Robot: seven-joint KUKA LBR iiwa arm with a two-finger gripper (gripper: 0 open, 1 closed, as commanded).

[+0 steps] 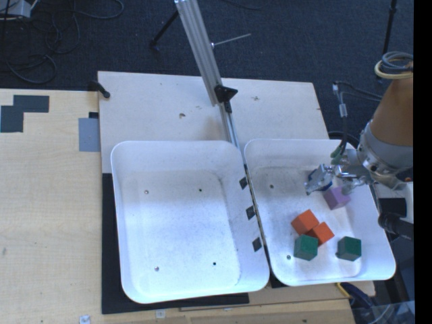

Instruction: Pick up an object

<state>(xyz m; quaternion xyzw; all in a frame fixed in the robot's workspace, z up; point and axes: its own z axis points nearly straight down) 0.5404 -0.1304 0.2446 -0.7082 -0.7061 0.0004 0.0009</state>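
Observation:
The right bin holds several small blocks. A purple block lies toward the bin's right side, directly under the wrist. My gripper hangs low over this bin, its metal tip just left of and above the purple block; I cannot make out whether it touches the block. Two orange blocks sit together below it. One green block rests against the orange pair, and another green block lies near the bin's lower right corner.
The left bin stands beside the right one, the two sharing a raised divider with black clips. A slanted aluminium rail rises behind the bins. Cables trail at the right bench edge.

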